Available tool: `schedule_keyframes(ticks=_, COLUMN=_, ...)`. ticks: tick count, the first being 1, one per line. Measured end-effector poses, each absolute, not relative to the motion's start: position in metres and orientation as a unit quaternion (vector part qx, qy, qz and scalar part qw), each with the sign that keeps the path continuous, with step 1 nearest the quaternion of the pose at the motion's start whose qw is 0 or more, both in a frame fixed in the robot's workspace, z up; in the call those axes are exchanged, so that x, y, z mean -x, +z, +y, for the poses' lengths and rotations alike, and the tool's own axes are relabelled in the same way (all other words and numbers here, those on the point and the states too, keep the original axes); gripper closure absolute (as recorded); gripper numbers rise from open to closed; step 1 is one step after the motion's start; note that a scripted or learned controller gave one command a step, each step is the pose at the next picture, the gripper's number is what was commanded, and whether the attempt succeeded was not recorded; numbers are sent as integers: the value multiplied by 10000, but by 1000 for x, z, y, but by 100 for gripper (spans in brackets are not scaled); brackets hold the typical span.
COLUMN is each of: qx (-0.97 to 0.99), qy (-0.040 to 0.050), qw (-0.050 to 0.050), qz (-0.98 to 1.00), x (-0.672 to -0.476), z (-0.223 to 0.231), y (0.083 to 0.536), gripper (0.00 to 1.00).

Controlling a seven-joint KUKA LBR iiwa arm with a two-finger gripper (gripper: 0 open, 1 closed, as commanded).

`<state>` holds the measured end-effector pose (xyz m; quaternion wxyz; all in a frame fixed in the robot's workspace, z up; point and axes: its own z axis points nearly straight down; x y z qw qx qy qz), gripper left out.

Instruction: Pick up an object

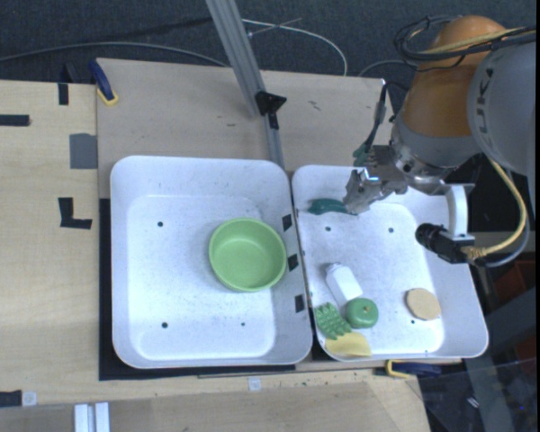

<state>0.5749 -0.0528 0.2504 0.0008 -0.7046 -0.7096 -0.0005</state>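
Grey arm (513, 88), orange band (445, 70), black cables looped on top, metal tool (360, 192).

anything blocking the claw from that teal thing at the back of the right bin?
Nothing visible. The claw sits right beside the small teal object at the back of the right white bin; the white bottle lies nearer the front.

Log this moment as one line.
tool at right bin far edge | over teal object | green bowl in left bin
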Motion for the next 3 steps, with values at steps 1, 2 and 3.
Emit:
schedule_keyframes(ticks=1, qx=7046, qy=-4, qw=9, qz=-7096, x=-593, z=-3, y=255, gripper=100)
schedule_keyframes(ticks=2, qx=7047, qy=5, qw=10, qz=-7095, x=-610, z=53, y=239, gripper=100)
schedule_keyframes(ticks=3, qx=7050, qy=-3, qw=5, qz=-7092, x=-630, z=98, y=239, gripper=100)
